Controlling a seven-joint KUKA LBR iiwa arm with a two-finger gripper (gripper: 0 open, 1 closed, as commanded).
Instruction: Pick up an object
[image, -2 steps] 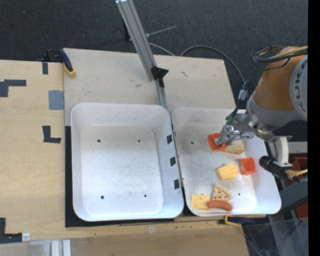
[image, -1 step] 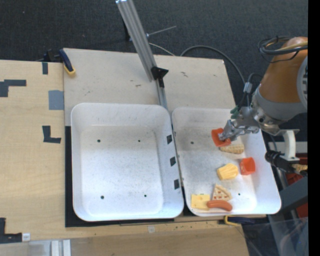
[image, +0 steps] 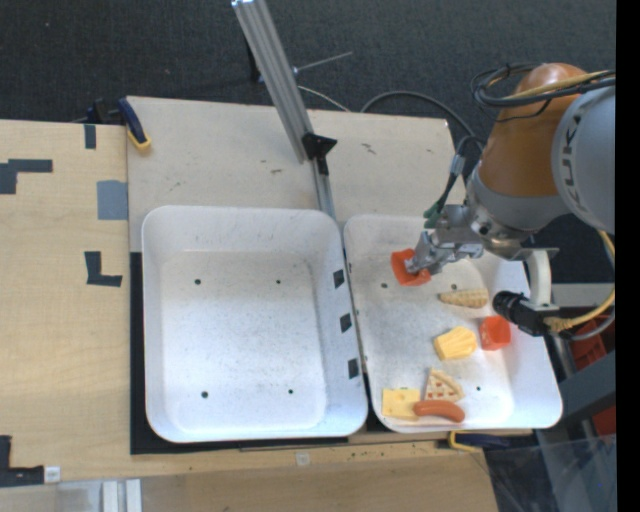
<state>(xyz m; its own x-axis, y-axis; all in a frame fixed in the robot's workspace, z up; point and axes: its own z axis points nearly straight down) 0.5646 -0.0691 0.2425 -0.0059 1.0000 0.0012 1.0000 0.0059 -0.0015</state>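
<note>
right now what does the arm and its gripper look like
The arm is grey with a rounded orange band above the wrist. Black cables loop over it. The gripper is a small dark metal unit with two fingers.

Two shallow white plastic bins sit side by side on the bench (image: 60, 250): the left bin (image: 160, 330) and the right bin (image: 375, 240). In the right bin, the orange block (image: 404, 268) lies far, the yellow wedge (image: 455, 344) right of centre, and the red sausage (image: 439, 410) near.
</note>
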